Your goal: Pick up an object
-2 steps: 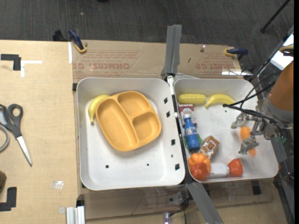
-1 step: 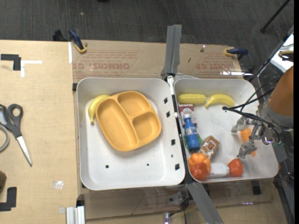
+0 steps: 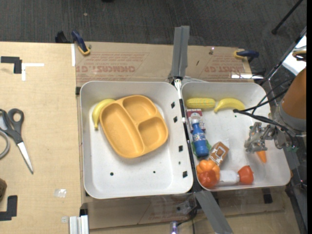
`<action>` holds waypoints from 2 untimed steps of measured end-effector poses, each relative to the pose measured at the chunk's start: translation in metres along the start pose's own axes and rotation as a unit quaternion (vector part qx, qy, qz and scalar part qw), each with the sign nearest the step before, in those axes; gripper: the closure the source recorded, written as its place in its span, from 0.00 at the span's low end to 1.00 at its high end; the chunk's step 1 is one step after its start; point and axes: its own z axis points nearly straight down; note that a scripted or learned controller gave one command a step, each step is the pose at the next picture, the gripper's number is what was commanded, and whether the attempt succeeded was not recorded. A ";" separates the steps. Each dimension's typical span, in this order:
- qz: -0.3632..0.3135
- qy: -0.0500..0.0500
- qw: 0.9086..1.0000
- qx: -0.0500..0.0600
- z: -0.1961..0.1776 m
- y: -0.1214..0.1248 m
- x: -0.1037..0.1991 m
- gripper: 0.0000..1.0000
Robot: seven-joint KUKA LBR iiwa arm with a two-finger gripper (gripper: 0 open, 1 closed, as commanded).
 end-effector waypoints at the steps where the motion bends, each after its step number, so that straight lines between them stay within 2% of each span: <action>1: 0.000 0.000 1.000 0.000 0.000 0.000 0.000 0.00; 2: 0.013 0.001 1.000 -0.001 0.010 -0.001 -0.011 0.00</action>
